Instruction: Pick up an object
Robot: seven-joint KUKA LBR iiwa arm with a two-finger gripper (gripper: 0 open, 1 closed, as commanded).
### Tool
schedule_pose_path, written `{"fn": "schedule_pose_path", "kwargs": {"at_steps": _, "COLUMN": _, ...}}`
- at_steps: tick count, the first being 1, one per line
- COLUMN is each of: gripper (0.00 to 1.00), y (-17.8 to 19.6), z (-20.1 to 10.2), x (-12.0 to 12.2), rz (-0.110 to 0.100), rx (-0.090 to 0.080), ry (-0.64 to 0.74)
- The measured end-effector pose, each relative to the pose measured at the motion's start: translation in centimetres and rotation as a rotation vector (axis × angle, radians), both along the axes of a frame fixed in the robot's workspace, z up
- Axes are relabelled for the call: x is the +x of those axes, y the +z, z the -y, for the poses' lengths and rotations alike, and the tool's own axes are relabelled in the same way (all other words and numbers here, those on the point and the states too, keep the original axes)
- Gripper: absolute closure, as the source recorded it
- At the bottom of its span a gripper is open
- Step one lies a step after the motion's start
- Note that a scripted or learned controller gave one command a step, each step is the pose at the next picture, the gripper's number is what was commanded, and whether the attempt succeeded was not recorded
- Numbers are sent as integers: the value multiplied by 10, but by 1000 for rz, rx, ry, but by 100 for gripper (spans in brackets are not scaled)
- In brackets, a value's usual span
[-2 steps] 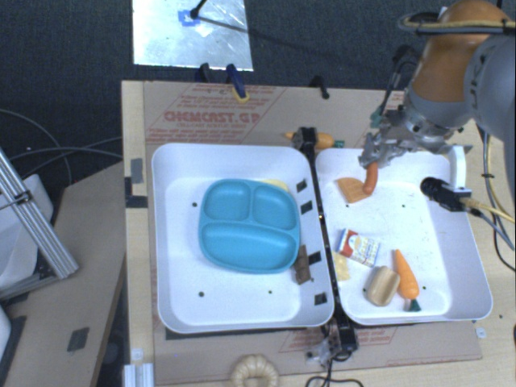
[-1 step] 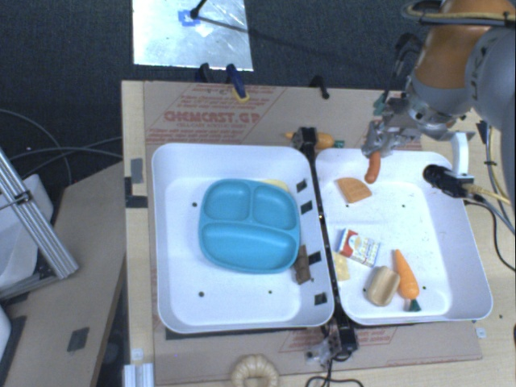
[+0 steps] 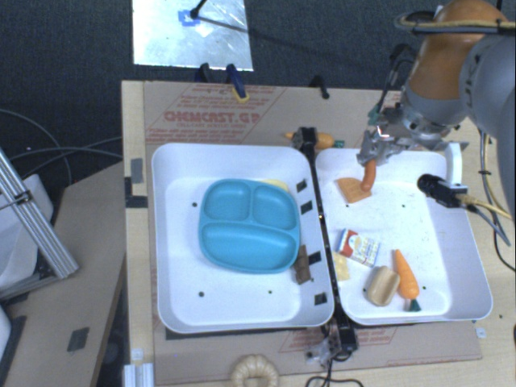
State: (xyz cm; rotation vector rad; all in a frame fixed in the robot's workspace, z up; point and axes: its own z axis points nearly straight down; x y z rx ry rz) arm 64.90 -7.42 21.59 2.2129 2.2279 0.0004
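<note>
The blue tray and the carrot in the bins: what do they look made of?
The blue tray looks like moulded plastic: one even colour, smooth, rounded compartments, a soft sheen. The carrot looks like a plastic toy, though that is less sure: flat uniform orange, smooth skin, a neat green tip. At this size I cannot rule out rubber or foam.

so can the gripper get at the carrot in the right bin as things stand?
Probably yes. The carrot lies exposed near the right bin's front edge, with only a tan block beside it. The gripper is over that bin's far end.
</note>
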Motion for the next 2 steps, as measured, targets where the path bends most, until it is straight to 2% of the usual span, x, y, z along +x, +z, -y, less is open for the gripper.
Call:
{"fn": "schedule_pose_path", "kwargs": {"at_steps": 1, "gripper": 100, "y": 19, "z": 3, "x": 3, "rz": 2, "rx": 1, "ry": 1}}
{"fn": "schedule_pose_path", "kwargs": {"at_steps": 2, "gripper": 100, "y": -1, "z": 2, "x": -1, "rz": -1, "rx": 0, "ry": -2}}
